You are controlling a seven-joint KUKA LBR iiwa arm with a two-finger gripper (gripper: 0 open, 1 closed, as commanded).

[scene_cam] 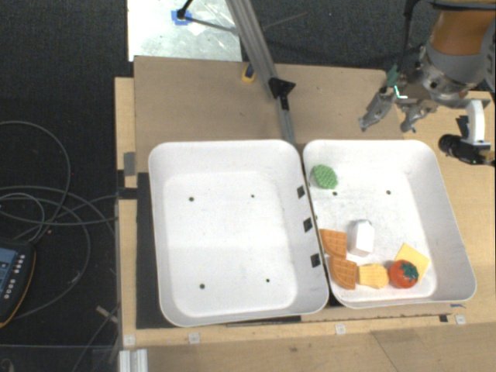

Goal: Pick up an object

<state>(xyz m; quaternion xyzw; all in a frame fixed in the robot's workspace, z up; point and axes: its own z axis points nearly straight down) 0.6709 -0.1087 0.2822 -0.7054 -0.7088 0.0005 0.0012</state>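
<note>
camera view looks down on a brown tabletop (217,99) bearing two shallow white bins side by side. left bin (167,231) and right bin (446,208) meet along a seam with three small dark clips.

all the loose things lie in the right bin, six in count: one green knobbly ball (324,177) toward 11 o'clock of that bin, near its rim; one white block (360,236) near the bin's middle; two orange waffle-like pieces, one (334,242) touching the white block's 9 o'clock side and the other (343,273) just below it at 7 o'clock; one yellow-orange cracker-like piece (373,276) beside that, at 6 o'clock; one yellow wedge (412,256) at 5 o'clock with one red tomato-like ball (403,274) touching it.

the grey arm with its orange band (461,29) comes in from 2 o'clock of the frame. its hand (394,116) hangs over bare tabletop just past the right bin's 12 o'clock rim — its two fingers (373,113) splay apart with nothing between them, well apart from every object.

one slanted grey pole (260,49) crosses the tabletop from 12 o'clock.
</note>
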